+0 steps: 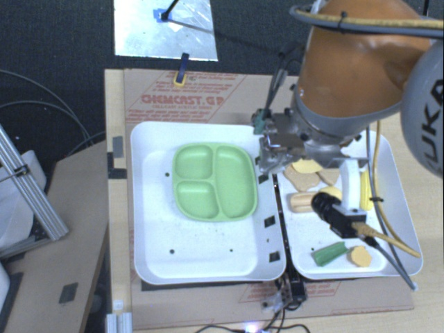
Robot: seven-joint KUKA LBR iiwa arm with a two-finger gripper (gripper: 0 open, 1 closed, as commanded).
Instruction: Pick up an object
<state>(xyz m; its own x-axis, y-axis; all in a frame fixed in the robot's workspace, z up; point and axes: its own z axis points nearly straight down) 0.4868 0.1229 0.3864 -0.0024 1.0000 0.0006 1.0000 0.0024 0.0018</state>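
The arm's big orange wrist hangs over the right bin (395,179). My gripper (269,159) sits below it at the bin's left wall, near the divide between the two bins. Just right of it lie a yellow flat piece (306,166), a tan slice (300,180) and a tan cylinder (302,202). A green block (328,254) and an orange-yellow chunk (360,257) rest at the front of the right bin. I see nothing held between the gripper's tips, which the wrist partly hides.
The left bin (152,248) holds a green divided plate (212,181) in its middle. A yellow bar (365,186) lies by the right bin's right side. A shiny sheet (165,21) and a blue-yellow clip (182,71) lie beyond the bins.
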